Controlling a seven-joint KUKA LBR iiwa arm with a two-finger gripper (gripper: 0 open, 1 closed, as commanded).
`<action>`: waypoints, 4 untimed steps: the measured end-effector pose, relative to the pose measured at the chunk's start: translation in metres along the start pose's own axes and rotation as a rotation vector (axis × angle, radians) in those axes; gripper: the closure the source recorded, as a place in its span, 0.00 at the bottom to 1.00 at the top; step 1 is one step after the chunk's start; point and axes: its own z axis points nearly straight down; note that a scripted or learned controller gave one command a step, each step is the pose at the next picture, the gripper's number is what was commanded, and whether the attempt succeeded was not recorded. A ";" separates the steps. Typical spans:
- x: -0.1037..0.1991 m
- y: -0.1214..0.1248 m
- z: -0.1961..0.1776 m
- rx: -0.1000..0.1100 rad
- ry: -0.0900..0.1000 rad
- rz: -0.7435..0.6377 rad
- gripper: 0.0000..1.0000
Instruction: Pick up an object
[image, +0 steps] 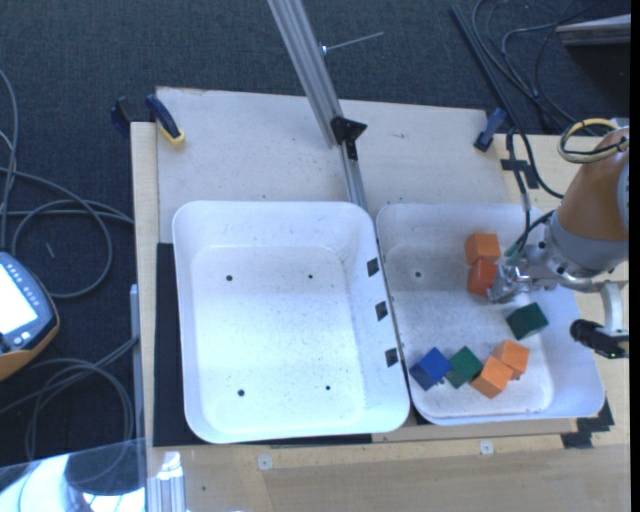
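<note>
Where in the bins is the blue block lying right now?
The blue block lies in the right bin, near its front-left corner, directly left of a green block and apart from the gripper.

Two white bins (270, 225); four orange blocks (482, 247), two green (526, 321), one blue (431, 367).

You look down at a slant from one fixed camera above the table (250, 150), taking in both white bins (200, 300) side by side

KUKA arm's gripper (505, 285) sits low in rt bin (420, 400), beside stacked orange blocks (482, 262); dark green block (526, 321) nearby.
</note>
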 end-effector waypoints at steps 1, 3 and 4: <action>0.001 0.000 -0.001 -0.001 0.001 -0.001 0.00; 0.006 0.048 -0.001 0.004 0.000 0.003 0.00; 0.009 0.051 -0.012 0.000 0.000 -0.003 1.00</action>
